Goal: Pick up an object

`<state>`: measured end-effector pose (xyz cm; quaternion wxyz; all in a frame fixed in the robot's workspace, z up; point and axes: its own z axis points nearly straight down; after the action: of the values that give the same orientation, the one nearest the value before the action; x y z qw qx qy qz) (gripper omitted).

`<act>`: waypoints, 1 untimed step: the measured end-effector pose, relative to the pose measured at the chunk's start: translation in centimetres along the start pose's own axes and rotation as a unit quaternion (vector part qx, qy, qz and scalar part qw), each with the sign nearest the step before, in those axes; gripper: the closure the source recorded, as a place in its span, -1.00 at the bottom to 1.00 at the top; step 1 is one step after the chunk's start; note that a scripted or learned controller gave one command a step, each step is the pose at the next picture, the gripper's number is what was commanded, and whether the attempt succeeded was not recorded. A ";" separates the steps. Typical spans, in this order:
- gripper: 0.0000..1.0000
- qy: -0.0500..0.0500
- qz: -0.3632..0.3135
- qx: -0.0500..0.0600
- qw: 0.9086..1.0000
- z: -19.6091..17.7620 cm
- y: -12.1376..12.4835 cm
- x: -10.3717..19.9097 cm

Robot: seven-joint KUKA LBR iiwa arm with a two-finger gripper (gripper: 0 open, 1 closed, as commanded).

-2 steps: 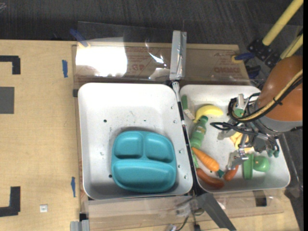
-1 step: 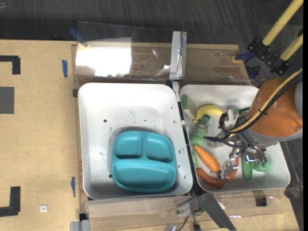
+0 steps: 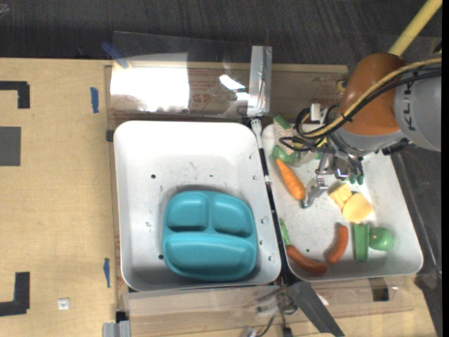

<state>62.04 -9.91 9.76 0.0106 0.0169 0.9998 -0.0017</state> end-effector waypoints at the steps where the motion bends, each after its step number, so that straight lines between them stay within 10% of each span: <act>1: -1.00 -0.005 0.140 -0.001 0.990 -0.1 -0.8 5.4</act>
<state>56.59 -10.54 9.75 0.0158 0.1568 0.9875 0.0011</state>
